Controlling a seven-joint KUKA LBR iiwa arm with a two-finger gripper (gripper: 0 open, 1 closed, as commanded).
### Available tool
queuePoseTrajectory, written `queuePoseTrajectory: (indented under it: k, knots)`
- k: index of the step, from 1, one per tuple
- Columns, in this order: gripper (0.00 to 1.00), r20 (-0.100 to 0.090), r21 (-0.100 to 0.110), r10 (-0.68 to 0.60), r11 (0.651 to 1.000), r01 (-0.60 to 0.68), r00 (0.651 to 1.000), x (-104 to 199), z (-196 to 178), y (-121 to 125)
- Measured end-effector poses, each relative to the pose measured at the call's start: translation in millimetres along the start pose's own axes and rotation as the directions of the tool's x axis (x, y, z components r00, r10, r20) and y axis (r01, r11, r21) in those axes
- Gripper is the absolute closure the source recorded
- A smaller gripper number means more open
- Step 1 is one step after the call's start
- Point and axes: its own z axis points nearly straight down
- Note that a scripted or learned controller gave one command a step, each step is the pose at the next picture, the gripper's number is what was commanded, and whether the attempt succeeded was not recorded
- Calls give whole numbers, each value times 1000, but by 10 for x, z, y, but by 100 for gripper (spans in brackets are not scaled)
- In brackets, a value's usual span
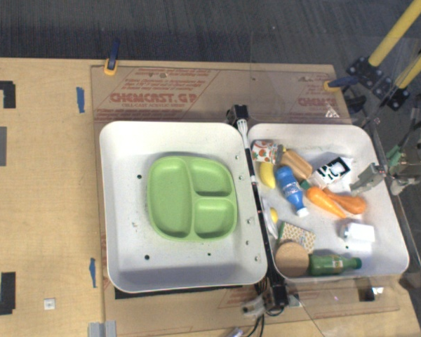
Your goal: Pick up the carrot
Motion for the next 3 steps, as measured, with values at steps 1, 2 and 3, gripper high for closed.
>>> queuePoseTrajectory:
  k: [1,2,3]
  knots:
    - [0,3,-11,186,982,-186,982,-19,1780,68]
    - [100,3,-10,190,982,-190,982,-14,1708,60]
    - [100,4,-15,218,976,-218,976,592,1844,254]
